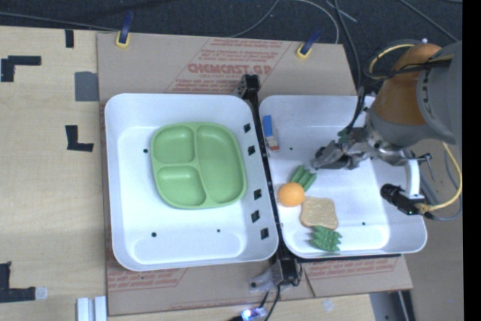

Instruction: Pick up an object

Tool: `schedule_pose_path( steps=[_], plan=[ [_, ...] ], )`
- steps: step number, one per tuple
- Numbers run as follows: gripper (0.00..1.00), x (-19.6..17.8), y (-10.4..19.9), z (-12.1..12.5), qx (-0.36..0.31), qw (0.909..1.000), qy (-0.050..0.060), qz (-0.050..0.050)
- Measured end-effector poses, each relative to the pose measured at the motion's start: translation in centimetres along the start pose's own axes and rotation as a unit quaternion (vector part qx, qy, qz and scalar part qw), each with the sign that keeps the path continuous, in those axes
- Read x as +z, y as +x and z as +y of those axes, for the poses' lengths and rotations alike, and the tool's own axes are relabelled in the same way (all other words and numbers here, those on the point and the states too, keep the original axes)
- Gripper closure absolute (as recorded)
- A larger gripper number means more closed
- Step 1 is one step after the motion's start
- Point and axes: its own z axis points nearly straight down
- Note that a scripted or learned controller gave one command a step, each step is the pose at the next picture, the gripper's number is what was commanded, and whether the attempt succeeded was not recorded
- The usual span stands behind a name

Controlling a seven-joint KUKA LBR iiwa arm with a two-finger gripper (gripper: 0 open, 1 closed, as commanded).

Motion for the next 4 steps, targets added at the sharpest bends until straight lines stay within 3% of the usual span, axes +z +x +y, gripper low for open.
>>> schedule_pose_path(
  steps=[3, 4],
  plan=[
    [1.00, -15.3, -0.9, 0.4, 0.000, 1.0000, 0.001, 0.001],
    [1.00, -13.9, 4.2, -0.4, -0.001, 1.0000, 0.004, 0.002]
  ],
)
